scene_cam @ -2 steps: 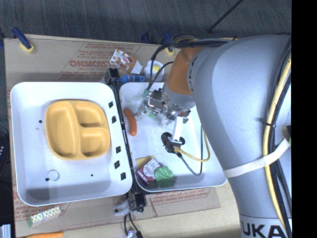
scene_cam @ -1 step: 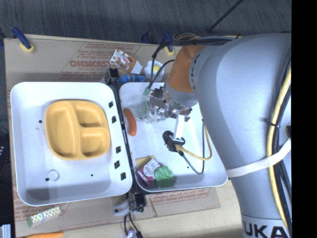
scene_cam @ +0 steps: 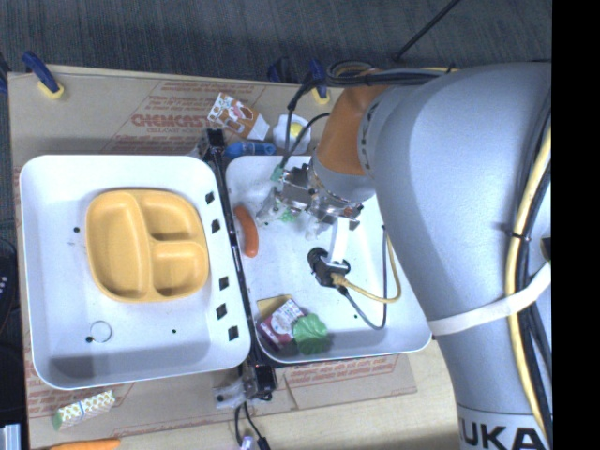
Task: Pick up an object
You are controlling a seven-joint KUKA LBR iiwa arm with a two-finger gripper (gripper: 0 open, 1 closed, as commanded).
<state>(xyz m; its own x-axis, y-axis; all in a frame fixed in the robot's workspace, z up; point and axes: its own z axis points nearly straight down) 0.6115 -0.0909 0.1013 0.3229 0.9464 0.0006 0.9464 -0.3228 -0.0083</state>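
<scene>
Sausage (scene_cam: 247, 230) looks light, smooth, perhaps slippery; we would pinch it across its middle. Whether our gripper (scene_cam: 302, 200) grasps anything, we cannot tell.

Single fixed overhead camera, slanted down across both white bins (scene_cam: 37, 251), arm (scene_cam: 459, 204) from right.

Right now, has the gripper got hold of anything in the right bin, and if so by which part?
Cannot be told. The gripper is low in the right bin, and the wrist hides what lies under it. The orange sausage lies apart from it, unheld.
</scene>
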